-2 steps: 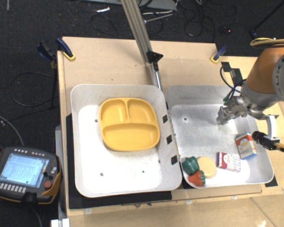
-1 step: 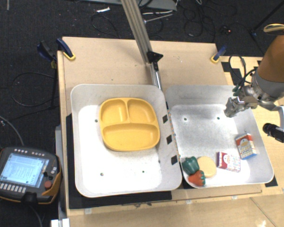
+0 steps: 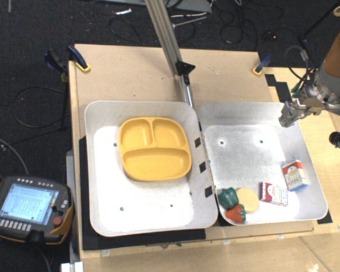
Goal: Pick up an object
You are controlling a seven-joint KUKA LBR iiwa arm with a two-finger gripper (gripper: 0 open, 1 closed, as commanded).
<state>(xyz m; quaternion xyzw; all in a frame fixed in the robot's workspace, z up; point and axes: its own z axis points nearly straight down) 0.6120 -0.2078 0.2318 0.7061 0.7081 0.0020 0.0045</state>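
Over right bin's far edge: I see tool [image 3: 287,118], grip state indeterminate.
Right bin [image 3: 243,152]: cartons, green pepper [image 3: 227,196] near front.
Left bin [image 3: 102,169]: yellow tray [image 3: 154,149].

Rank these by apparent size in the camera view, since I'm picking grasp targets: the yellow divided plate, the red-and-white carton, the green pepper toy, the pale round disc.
1. Yellow divided plastic plate, by far the largest.
2. Red-and-white carton.
3. Green pepper toy and pale yellow round disc: these look about alike, so I won't rank them.
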